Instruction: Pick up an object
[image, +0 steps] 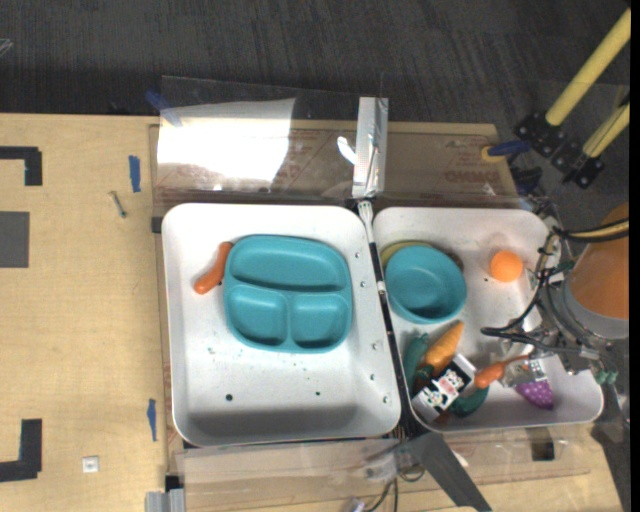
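The right bin (520, 228) holds a teal bowl (425, 283), an orange ball (507, 265) and a heap of toys at its front. In the heap are a yellow-orange piece (443, 345), a black-and-white box (443, 388), a small orange carrot (488, 376) and purple grapes (537, 391). My gripper (515, 346) reaches in from the right, low over the bin's front right part, just above the carrot and the grapes. Nothing shows plainly in its grasp. The left bin (190, 380) holds a teal divided plate (288, 291) with an orange sausage-shaped toy (211, 268) at its left side.
The arm's grey wrist and orange band (605, 285) overhang the right bin's right rim, with dark cables trailing over it. A clear plastic sheet (260, 150) and a metal divider (370, 150) stand behind the bins. Yellow bars (595, 60) cross the top right.
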